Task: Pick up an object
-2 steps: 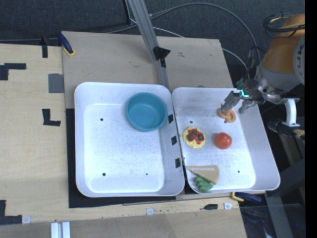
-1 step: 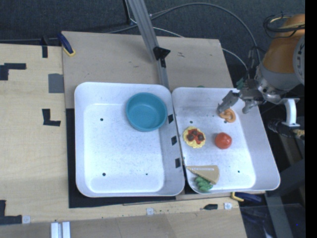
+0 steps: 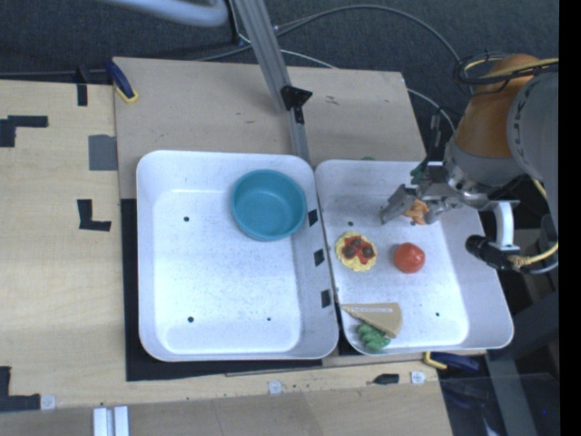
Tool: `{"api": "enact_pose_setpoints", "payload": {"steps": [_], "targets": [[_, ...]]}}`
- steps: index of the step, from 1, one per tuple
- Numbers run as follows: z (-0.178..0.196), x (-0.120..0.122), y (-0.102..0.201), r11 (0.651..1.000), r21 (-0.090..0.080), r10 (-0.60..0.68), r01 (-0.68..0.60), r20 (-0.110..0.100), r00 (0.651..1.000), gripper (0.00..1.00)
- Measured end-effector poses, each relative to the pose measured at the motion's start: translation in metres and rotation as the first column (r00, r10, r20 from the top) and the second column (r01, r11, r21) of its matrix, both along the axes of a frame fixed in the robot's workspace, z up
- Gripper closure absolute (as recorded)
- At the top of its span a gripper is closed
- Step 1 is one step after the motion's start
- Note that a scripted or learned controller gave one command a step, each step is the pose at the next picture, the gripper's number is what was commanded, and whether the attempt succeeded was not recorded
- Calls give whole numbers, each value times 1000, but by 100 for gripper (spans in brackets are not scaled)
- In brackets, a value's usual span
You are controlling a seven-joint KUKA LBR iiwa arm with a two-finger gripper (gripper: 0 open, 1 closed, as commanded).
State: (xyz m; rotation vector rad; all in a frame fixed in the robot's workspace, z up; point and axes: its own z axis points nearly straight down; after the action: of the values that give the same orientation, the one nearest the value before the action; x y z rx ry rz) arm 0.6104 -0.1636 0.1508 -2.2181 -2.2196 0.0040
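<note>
Orange shows between my fingers: a small orange object [image 3: 417,211] sits in my pincer [image 3: 410,209], and the two grey fingers look pinched on it, near the far right edge of the right bin [image 3: 472,330]. I judge this to be the thing I am picking up, held just above the bin floor, though how high I cannot tell. My arm [image 3: 495,134] comes in over the right edge of the worktop [image 3: 363,98], wrist bent down and tilted toward the left, so the fingers point slantwise into the bin rather than straight down.

The rest lies loose in the same bin: a round yellow piece with red spots [image 3: 357,251] near the left wall, a red ball [image 3: 409,258] just right of it, and a tan wedge [image 3: 379,316] against a green piece [image 3: 370,337] at the near left corner. A blue bowl [image 3: 268,204] sits in the left bin [image 3: 172,271], at its far right corner, well apart from my reach.
</note>
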Motion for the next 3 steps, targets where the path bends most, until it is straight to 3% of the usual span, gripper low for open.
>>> {"api": "enact_pose_setpoints", "payload": {"steps": [1,2,3], "targets": [[-43,-3,-3,1000,0,0,0,0,1000,0],[-62,-3,-2,1000,-1,0,0,5,1000,0],[-50,-3,-3,1000,-2,0,0,7,1000,100]]}}
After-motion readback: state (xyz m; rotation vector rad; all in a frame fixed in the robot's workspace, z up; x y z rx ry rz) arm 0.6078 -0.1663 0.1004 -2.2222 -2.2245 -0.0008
